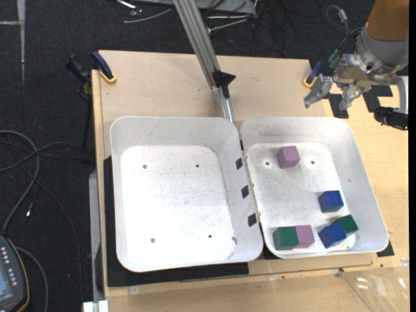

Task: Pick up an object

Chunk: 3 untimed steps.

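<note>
The arm is coming in at the upper right, its orange band running off the top edge so that everything above it is cut from sight. The gripper is hanging over the bare bench just past the right bin's far rim, two fingers spread apart with nothing between them. The tips are small and dark against the wood, so how wide they are standing is hard to judge. Counting the blocks in the right bin: six. One purple block is sitting alone near the far wall; a blue block is lying by the right wall; along the near rim a green block and a second purple are touching, and a second blue is pressing against a second green, which it is partly hiding. The left bin is showing its white floor. There is plenty of open floor around the lone purple block; the near-rim four are crowding the wall.
</note>
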Each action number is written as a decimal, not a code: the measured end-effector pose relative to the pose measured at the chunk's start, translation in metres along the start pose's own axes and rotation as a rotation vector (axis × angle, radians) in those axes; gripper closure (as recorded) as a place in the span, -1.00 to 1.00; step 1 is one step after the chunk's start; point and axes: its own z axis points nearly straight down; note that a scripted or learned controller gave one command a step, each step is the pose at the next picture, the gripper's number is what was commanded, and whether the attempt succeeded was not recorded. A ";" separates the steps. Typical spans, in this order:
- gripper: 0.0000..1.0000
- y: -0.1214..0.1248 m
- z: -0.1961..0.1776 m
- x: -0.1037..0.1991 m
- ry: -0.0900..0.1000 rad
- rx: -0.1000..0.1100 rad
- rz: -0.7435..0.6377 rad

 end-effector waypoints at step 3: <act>1.00 -0.035 0.178 0.056 0.000 -0.004 0.003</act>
